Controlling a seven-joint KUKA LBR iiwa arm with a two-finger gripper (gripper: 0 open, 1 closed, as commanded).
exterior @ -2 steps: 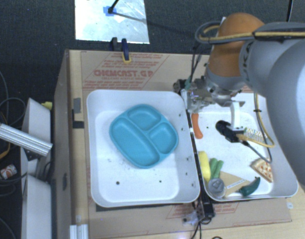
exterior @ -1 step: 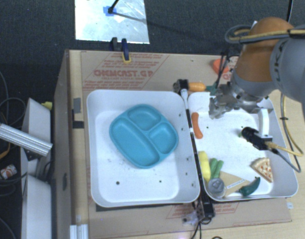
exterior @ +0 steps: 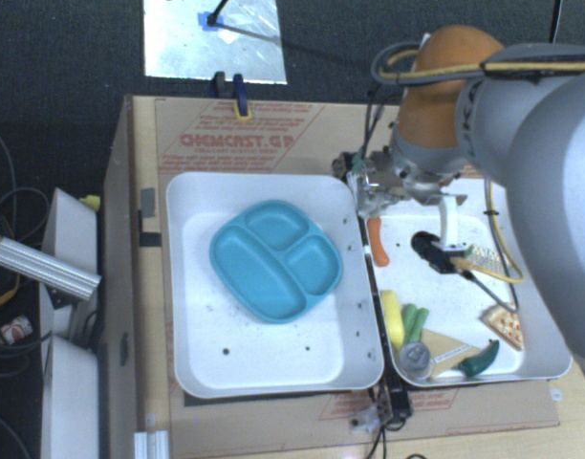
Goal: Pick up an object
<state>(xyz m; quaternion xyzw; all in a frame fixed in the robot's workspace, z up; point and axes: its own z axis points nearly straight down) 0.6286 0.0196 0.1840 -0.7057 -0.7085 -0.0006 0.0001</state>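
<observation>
- Orange carrot-shaped piece (exterior: 378,244) is my likeliest pick: it lies at the left wall of the right white bin (exterior: 436,295), just below my gripper (exterior: 369,187).
- Left white bin (exterior: 178,285): holds one blue divided plastic plate (exterior: 275,259), roughly centred, well apart from me.
- My gripper sits low at the wall between the bins, top end. Can't tell whether it's open or closed; nothing visibly held.
- Right bin, lower part: yellow rounded piece (exterior: 392,316) with a green pod-like piece (exterior: 415,321) touching it, and a grey round disc (exterior: 414,357) below them.
- Further right: dark green pepper-shaped piece (exterior: 480,359) and tan latticed cracker (exterior: 506,325) near the right wall.
- Status, my read: no grasp or lift done yet. Left to do: close on one piece and raise it.
</observation>
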